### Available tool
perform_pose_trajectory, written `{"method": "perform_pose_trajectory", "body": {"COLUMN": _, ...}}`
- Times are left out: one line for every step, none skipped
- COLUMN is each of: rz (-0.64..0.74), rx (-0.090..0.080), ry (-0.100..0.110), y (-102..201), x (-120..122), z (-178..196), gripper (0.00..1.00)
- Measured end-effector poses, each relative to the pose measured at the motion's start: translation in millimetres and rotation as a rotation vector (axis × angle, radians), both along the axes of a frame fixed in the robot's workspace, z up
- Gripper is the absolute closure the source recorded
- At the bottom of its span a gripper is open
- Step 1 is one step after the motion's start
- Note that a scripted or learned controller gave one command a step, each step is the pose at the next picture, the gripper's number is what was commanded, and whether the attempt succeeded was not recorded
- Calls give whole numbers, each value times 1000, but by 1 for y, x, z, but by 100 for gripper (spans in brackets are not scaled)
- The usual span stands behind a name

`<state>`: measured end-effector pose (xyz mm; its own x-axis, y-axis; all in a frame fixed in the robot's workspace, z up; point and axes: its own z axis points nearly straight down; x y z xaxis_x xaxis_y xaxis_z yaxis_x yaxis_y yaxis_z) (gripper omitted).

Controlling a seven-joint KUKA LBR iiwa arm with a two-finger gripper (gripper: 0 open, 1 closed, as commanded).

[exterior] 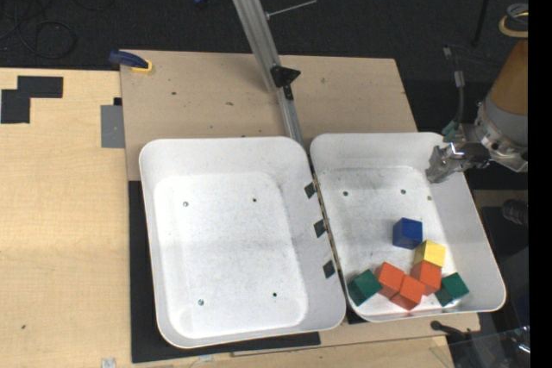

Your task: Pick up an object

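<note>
The left bin (233,237) lies beside the right bin (379,159); in the right bin's near corner sits a cluster of blocks: a green block (364,285), orange blocks (405,283), a blue cube (408,232) set square-on with no clear long axis, a yellow block (432,253) and another green one (451,288); the gripper (442,161) hangs at the bin's far right rim, well apart from the blocks and beyond them; whether it is parted or closed I cannot tell
</note>
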<state>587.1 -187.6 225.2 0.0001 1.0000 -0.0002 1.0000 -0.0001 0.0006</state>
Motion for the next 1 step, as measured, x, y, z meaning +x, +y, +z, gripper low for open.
{"method": "perform_pose_trajectory", "body": {"rz": 4, "rx": 3, "ry": 5, "y": 53, "x": -8, "z": -11, "gripper": 100}}
